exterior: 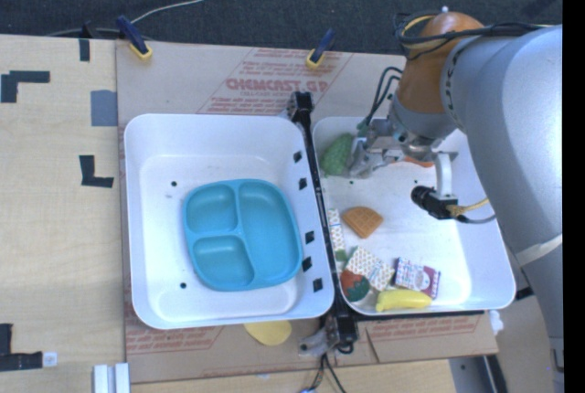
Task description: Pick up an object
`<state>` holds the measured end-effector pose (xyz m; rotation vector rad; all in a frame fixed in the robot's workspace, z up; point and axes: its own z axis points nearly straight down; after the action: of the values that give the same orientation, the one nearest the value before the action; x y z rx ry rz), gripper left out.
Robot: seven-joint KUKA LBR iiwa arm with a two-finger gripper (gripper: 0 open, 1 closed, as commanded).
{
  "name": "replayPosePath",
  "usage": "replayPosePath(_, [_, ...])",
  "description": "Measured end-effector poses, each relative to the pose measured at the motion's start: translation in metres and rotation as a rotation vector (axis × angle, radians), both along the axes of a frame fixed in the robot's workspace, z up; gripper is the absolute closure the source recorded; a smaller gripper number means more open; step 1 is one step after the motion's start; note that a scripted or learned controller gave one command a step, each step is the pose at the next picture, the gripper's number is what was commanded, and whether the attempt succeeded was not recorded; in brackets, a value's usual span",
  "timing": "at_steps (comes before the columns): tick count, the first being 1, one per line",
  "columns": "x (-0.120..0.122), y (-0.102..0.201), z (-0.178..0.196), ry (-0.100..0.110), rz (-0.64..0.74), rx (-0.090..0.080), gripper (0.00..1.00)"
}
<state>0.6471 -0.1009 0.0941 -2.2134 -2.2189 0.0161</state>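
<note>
My gripper (364,161) hangs low in the far left part of the right bin (475,245), right beside a green leafy toy (336,154) that lies against the bin's left wall. The fingers touch or nearly touch its right side. An orange waffle-like piece (363,220) lies in the middle of the bin. Along the near edge sit a checkered packet (366,265), a red-and-white packet (416,276), a yellow banana (403,299) and a small red and green piece (353,284).
The left bin (155,144) holds a blue divided plate (242,233). A black divider with clips (308,190) runs between the bins. A yellow object (268,332) pokes out under the left bin's near rim. The arm's grey body (512,126) covers the right bin's far right.
</note>
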Motion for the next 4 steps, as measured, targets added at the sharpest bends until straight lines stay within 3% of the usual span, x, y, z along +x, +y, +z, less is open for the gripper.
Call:
replayPosePath(1, [-0.002,-0.010,0.002,0.003,-0.005,-0.016,0.00])
replayPosePath(2, [0.022,-0.002,-0.007,-0.018,-0.006,-0.011,0.00])
replayPosePath(4, [0.021,-0.001,-0.007,-0.018,-0.007,-0.013,0.00])
